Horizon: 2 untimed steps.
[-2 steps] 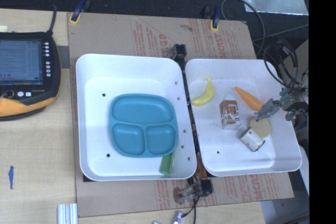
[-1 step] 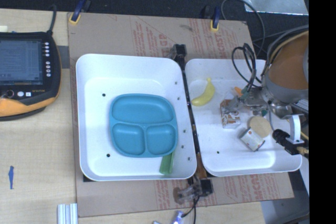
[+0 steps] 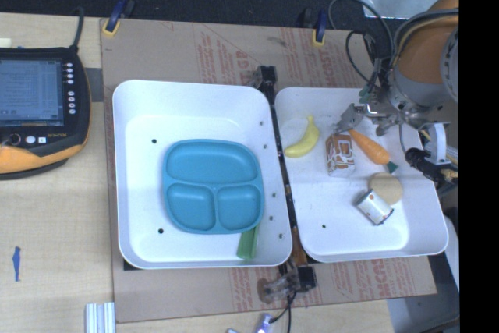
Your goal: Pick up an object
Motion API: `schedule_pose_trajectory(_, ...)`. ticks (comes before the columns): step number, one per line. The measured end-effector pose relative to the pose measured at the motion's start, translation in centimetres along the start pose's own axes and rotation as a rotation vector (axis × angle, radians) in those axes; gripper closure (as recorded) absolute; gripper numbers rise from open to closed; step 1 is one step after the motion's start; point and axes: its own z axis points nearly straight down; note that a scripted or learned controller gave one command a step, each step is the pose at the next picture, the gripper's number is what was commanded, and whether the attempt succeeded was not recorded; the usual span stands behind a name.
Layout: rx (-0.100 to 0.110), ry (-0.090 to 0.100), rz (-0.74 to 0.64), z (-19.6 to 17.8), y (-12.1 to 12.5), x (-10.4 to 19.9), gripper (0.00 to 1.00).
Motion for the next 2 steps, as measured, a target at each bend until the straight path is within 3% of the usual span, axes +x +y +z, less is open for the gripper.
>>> schedule_pose_trajectory(1, -0.017, -0.002, -0.001, 1.9, -4.8, -0.2, 0.00)
schedule_pose_trajectory(2, -0.017, -0.003, -0.003, 2.1, 3.1, -4.0, 0.00)
